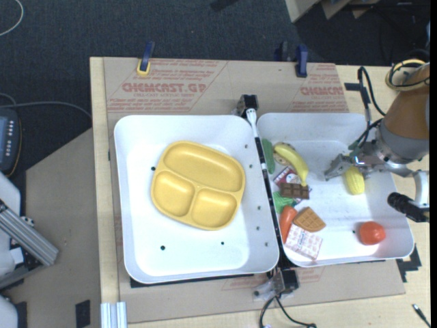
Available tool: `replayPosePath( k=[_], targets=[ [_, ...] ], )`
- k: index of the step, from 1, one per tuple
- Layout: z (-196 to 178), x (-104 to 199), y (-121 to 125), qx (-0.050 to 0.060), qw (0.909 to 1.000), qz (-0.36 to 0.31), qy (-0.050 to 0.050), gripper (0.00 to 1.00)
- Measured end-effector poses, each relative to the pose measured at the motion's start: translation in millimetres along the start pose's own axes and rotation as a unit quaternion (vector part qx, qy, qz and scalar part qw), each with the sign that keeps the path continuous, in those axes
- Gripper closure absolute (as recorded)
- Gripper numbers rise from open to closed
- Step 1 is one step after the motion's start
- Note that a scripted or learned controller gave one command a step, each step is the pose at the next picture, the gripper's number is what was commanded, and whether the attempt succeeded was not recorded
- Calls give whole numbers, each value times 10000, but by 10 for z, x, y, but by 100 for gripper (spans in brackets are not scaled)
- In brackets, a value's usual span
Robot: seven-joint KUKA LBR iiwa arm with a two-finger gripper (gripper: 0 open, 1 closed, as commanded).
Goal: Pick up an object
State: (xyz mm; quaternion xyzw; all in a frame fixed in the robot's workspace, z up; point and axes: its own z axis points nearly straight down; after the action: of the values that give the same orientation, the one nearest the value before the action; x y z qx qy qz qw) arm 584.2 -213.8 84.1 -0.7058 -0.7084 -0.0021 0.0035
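Cardboard-topped bench, right bin point(321, 123): gripper point(343, 164) hovers, fingers spread, yellow lemon point(354, 181) just beside its tips, untouched.

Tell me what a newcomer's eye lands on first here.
First, the big yellow divided tray, alone in the left bin. Next, the heap of toy food along the right bin's left wall: a banana, a carrot, a waffle. Then the grey arm's pincer beside a small lemon, with a tomato nearer the front.

Even, bright overhead light; the white bins point(136, 251) glare slightly, shadows are soft, the dark floor point(68, 19) is dim, focus mildly soft.
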Motion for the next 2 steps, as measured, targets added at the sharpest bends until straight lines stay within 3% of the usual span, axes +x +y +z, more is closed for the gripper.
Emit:
replayPosePath(
  k=[1,2],
  targets=[
    [-117,-21,0,-15,10000,2,-31,100],
    [-759,-46,48,-47,10000,13,-56,100]
  ],
)
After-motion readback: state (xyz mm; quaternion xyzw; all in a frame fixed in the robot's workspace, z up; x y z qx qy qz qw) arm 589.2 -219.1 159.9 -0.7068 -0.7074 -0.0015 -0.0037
